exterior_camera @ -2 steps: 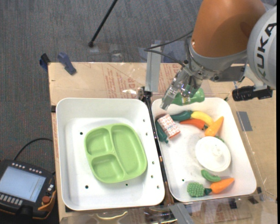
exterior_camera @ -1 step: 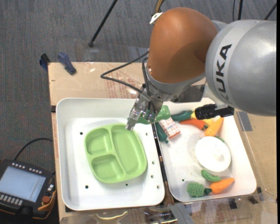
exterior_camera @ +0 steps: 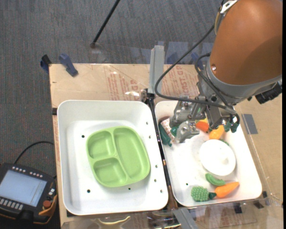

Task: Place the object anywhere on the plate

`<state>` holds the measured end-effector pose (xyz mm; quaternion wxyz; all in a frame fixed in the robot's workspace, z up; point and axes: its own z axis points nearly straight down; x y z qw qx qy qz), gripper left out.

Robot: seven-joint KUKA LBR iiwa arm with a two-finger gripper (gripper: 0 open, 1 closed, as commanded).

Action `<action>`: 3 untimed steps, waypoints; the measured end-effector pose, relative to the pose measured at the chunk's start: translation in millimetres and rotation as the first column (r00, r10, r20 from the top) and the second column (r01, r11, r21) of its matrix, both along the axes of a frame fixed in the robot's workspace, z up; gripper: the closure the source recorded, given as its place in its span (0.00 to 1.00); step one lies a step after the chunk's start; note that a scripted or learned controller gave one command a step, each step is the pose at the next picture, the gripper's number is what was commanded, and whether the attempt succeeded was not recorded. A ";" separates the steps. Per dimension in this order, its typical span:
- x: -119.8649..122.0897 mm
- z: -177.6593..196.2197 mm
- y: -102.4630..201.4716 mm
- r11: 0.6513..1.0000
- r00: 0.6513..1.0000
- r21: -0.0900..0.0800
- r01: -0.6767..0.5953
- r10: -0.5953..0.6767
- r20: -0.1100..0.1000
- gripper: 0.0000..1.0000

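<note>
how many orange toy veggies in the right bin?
3: a carrot at the right bin's front, two orange pieces near the gripper. The arm may hide more.

We are looking at a robotics lab or test cell, not a home or kitchen. The bench (exterior_camera: 109, 82) is a plain board patched with clear printed tape, standing on grey carpet (exterior_camera: 47, 23). A teach pendant (exterior_camera: 21, 190) with a lit screen lies on the floor by the bench, its cable trailing away. Two shallow white bins (exterior_camera: 69, 194) sit side by side, fixed as work areas. The food in the right-hand one is toy plastic (exterior_camera: 214, 189), and the green divided plate (exterior_camera: 118, 156) is a child's. Loose black cables (exterior_camera: 181, 61) run along the industrial arm (exterior_camera: 248, 42).
</note>
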<state>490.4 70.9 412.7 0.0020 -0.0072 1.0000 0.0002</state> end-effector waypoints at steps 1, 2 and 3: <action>31.3 -63.1 90.6 0.993 0.993 0.000 -0.118 0.118 -0.010 1.00; -8.9 -61.8 108.6 0.922 0.922 0.001 -0.387 0.387 -0.005 1.00; -8.8 -61.8 108.2 0.923 0.923 0.001 -0.385 0.385 -0.005 0.00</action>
